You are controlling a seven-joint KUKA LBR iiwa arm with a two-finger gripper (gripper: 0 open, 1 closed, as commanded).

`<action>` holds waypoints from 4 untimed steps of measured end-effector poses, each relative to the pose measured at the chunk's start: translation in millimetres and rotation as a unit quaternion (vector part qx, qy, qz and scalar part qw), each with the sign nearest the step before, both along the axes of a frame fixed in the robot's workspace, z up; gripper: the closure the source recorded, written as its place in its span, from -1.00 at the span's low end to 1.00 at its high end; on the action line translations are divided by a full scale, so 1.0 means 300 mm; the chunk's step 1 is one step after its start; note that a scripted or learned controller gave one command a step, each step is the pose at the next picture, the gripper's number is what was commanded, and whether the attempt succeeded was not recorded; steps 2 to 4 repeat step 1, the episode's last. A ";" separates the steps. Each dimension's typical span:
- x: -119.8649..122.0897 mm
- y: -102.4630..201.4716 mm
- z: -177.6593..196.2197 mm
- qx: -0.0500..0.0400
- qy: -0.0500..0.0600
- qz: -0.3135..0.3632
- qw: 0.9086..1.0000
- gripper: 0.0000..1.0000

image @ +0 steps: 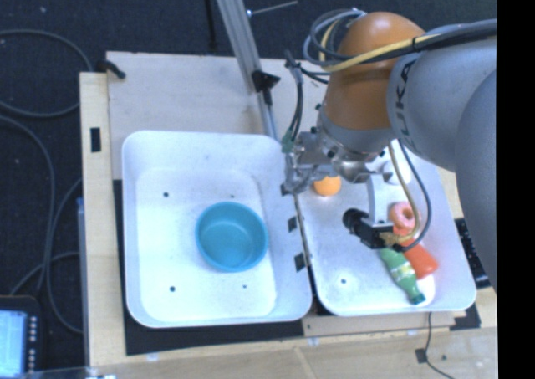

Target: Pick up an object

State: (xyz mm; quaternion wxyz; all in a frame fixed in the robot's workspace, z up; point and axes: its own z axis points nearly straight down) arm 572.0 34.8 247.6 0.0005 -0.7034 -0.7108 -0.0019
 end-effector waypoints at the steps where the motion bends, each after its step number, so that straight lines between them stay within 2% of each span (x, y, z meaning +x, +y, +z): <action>1: -0.039 0.176 -0.041 -0.001 0.004 0.000 1.000 1.00; 4: -0.039 0.176 -0.041 -0.001 0.004 0.000 1.000 1.00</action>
